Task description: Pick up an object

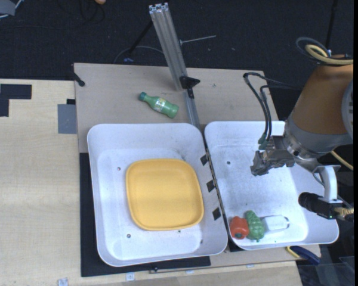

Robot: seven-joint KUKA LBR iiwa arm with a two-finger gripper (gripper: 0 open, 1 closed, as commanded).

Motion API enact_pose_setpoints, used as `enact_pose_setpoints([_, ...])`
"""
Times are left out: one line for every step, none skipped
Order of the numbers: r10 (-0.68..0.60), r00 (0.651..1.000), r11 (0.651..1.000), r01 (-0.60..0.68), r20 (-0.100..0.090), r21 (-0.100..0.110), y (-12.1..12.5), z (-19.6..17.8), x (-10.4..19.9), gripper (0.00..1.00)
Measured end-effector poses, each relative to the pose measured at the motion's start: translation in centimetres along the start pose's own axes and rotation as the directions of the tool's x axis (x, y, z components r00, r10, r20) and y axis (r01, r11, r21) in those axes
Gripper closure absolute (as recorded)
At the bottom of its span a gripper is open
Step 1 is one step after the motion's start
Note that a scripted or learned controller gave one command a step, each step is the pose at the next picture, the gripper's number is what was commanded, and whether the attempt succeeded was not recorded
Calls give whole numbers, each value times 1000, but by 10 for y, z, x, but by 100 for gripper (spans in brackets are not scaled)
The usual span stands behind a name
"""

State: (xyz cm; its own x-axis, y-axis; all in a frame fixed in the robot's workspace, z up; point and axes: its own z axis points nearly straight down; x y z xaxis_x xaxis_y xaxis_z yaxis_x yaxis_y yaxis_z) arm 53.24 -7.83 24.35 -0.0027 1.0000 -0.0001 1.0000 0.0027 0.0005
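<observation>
Gripper [261, 165] well above green toy [255, 226]

Your arm reaches in from the right, gripper [261, 164] hanging low.

You see the grey arm [322, 121] enter at the right edge, its broad orange band [325, 94] sitting just above the wrist. From there the wrist angles down and to the left, ending in the dark gripper, which points downward. Black cables [264, 109] loop from the upper arm down to the gripper body. You cannot make out from this slant how the tips stand.
</observation>
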Motion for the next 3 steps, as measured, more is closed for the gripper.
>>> enact_pose_setpoints([-1, 1000, 1000, 1, -1, 2, -8, 9, 51, 100])
enact_pose_setpoints([-1, 1000, 1000, 1, -1, 1, -13, 2, 101, 100])
enact_pose_setpoints([0, 1000, 1000, 0, 0, 2, -4, 10, 160, 100])
